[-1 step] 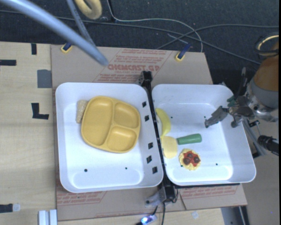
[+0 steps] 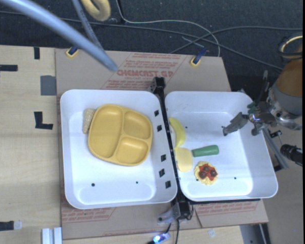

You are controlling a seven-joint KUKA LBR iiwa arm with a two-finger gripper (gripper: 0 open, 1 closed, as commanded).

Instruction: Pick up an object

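The right bin [image 2: 254, 184] holds a green cylinder [image 2: 205, 150], a small yellow round piece with red spots [image 2: 206, 172], a yellow curved piece [image 2: 177, 128] and a pale yellow piece [image 2: 184, 159] along its left wall. My gripper [image 2: 241, 130] hangs over the bin's right half, up and to the right of the green cylinder and apart from it. Its fingers are spread open with nothing between them.
The left bin [image 2: 73, 151] carries a yellow divided plate [image 2: 120, 134] with a beige piece [image 2: 87, 120] tucked at its left edge. A black divider [image 2: 165, 151] runs between the bins. The grey arm with its orange band [image 2: 290, 80] enters from the right.
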